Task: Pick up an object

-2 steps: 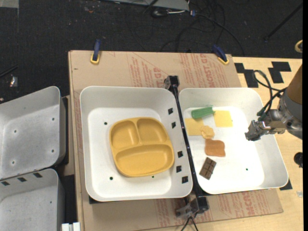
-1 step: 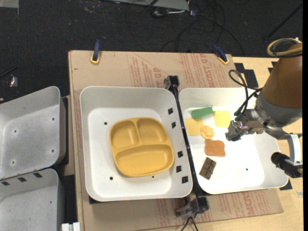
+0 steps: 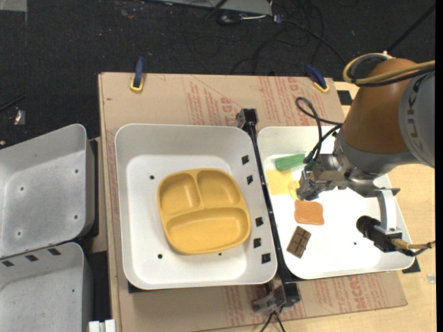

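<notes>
Nearest in the right bin (image 3: 360, 258) lies a brown block (image 3: 299, 241), then an orange piece (image 3: 309, 212). Just above that hover the jaws (image 3: 309, 187), their opening impossible to judge, beside a yellow piece (image 3: 278, 182) and a green one (image 3: 289, 161). This looks like the approach step; next, a straight descent onto one piece.

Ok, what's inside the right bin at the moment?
The right bin holds a green piece, a yellow piece, an orange piece and a brown chocolate-like bar. The arm covers the bin's upper right part.
</notes>
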`<state>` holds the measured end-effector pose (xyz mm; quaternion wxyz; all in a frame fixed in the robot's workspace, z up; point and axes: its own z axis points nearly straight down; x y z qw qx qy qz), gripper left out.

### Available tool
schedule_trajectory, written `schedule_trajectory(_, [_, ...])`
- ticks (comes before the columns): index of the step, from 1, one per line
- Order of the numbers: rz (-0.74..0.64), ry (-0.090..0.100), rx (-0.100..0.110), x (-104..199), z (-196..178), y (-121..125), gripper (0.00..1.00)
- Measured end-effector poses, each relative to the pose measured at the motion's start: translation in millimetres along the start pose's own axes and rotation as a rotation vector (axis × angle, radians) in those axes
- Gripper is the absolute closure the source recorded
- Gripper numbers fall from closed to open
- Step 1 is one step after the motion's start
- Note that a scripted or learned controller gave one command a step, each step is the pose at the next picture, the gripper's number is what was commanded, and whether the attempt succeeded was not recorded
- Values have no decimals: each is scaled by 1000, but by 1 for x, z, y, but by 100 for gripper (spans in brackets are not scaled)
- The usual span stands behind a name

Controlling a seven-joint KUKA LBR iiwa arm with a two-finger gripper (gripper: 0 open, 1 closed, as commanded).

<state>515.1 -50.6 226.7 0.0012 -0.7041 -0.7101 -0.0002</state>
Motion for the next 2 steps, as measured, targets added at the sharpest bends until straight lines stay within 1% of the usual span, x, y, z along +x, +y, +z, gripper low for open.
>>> schedule_trajectory(1, [0,0,-3,57,-9,19,100])
schedule_trajectory(2, [0,0,-2,117,-1,37,100])
